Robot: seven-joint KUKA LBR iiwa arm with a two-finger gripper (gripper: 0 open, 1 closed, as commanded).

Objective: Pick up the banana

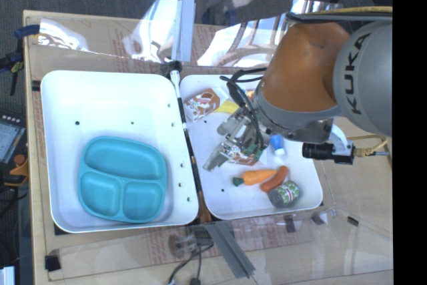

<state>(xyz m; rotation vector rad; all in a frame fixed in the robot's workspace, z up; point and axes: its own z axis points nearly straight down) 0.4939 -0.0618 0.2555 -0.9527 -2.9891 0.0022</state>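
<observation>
gripper (pixel 223 151): down in the right bin (pixel 303 200), can't tell if it's open or closed
banana (pixel 231 107): yellow bit just behind the gripper, mostly hidden
carrot (pixel 257 177): near the front
left bin (pixel 100 97): holds a blue tray (pixel 123 178)

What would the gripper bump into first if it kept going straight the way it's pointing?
Probably the floor of the right bin. The gripper points down and leftward at a bare patch beside the carrot, though depth is hard to judge.

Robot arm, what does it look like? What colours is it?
The robot arm is fat and round, grey with a big orange band. Black letters spell KUKA on the grey part. Its gripper is silvery metal, with black cables looping nearby.
</observation>
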